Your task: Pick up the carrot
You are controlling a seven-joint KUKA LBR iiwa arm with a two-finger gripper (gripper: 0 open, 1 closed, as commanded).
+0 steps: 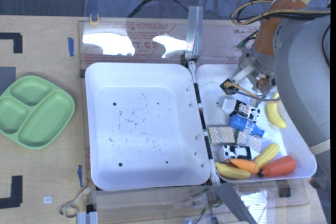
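The carrot (244, 164), small, orange and tapered, lies near the front edge of the right bin (210, 78). It rests between a yellow banana (231, 171) and a larger red-orange vegetable (279, 165). My gripper (258, 79) hangs over the back of the right bin, well behind the carrot and apart from it. The wrist and the grey arm cover much of it.
The right bin also holds a blue can (245, 124), black-and-white patterned boxes (245, 109), checkered packets (222, 135) and two more bananas (276, 115) (266, 154). The left bin (142, 123) sits beside it. A green divided plate (35, 111) lies at the far left.
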